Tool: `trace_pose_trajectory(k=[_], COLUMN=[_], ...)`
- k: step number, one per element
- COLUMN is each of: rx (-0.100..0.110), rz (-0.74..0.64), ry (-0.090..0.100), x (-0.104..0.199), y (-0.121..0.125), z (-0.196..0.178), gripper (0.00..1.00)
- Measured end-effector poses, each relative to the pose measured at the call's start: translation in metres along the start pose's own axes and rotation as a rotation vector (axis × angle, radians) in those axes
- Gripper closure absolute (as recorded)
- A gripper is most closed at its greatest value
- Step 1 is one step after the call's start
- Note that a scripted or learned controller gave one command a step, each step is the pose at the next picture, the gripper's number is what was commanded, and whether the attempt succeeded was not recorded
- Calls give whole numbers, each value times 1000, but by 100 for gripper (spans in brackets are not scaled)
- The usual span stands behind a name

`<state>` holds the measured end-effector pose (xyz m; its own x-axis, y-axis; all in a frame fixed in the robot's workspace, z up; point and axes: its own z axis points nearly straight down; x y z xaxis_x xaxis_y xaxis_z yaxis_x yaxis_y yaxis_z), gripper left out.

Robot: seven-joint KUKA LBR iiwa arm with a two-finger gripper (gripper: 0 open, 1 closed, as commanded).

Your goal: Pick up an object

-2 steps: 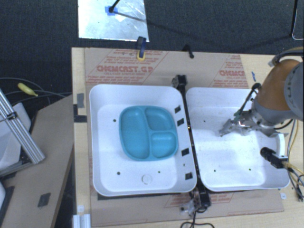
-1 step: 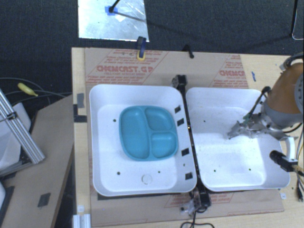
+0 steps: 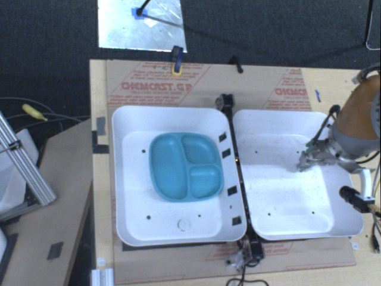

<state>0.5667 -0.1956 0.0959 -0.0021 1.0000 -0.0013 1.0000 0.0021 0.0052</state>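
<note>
bench [image 3: 196, 79] of brown board, printed red, with two shallow white bins side by side. left bin [image 3: 128, 159] with a blue divided plate [image 3: 186, 166] flat near its middle, three compartments up, apart from every wall. small pale round disc [image 3: 183, 224] on the floor of the same bin, near the front wall, below the plate and not touching it. right bin [image 3: 286, 219] with bare white floor showing, a few small dark dots on it. black clips along the seam between the bins.

gripper [image 3: 306, 159] low over the right bin, toward its right side, on the grey arm with the orange band [image 3: 357, 115] reaching in from the right. gripper state: cannot tell, too small and blurred. nothing seen in its grasp. well apart from the plate, with the seam and most of the right bin's floor between.

silver sheet [image 3: 141, 16] on the dark floor beyond the bench, blue tape mark on it. yellow-handled tool [image 3: 177, 61] at the bench's far edge.
</note>
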Motion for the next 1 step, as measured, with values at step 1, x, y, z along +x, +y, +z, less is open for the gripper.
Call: trace_pose_trajectory(k=[1], rx=[1], rz=[-4], ry=[3], x=[51], y=[-69], z=[-123], gripper=[100])
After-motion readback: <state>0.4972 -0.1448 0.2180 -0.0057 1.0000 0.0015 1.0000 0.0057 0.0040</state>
